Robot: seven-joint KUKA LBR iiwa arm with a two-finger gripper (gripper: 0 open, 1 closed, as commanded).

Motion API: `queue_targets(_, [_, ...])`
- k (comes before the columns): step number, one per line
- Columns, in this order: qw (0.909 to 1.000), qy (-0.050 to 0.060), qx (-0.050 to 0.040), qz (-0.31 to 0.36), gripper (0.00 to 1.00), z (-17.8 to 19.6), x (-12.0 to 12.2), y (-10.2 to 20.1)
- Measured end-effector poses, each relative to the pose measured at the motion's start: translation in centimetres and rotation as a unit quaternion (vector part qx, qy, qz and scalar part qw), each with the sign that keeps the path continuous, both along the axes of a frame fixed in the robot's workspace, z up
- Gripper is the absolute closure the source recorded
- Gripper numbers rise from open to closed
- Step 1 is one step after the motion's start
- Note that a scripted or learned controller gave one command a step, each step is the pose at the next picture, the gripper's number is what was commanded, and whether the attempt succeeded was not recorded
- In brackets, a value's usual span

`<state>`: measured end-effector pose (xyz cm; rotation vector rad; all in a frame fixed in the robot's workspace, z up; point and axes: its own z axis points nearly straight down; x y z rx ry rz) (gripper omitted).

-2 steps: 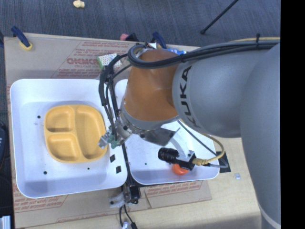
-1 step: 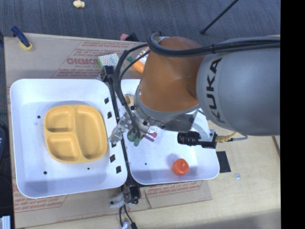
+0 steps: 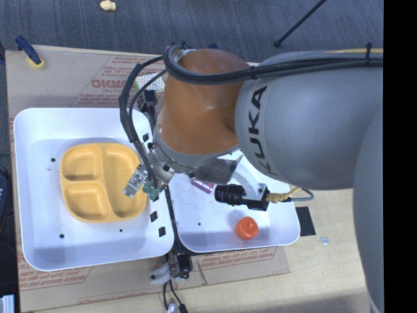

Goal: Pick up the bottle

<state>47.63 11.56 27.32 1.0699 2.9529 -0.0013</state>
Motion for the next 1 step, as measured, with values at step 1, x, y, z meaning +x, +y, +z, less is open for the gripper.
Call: queue_targets(1, [0.9995, 0.0, 0.0, -0.032, 1.0, -0.11, 0.0, 2.5])
